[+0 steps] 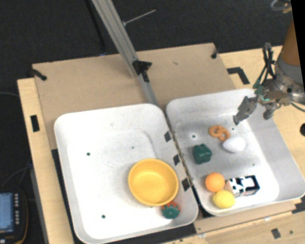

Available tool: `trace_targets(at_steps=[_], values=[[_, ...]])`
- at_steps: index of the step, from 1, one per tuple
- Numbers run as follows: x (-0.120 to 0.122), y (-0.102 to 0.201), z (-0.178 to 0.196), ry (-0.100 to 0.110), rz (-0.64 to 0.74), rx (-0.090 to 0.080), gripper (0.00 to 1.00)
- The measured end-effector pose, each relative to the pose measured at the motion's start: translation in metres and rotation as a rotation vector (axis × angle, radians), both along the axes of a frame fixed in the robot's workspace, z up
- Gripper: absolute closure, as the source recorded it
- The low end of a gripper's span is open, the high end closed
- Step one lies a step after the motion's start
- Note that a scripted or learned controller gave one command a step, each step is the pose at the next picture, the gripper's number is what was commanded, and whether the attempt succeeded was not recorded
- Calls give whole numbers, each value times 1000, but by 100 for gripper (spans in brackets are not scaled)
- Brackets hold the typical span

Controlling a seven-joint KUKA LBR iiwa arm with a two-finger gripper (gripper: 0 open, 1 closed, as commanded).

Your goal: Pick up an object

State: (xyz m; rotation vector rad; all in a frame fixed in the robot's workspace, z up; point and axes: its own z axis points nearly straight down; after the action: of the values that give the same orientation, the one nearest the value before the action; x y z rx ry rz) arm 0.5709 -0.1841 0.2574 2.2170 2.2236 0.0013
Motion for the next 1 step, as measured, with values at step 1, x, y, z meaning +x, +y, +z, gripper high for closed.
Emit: trace_targets(at_steps=[1], values=[[0,0,0,0,0,0,0]])
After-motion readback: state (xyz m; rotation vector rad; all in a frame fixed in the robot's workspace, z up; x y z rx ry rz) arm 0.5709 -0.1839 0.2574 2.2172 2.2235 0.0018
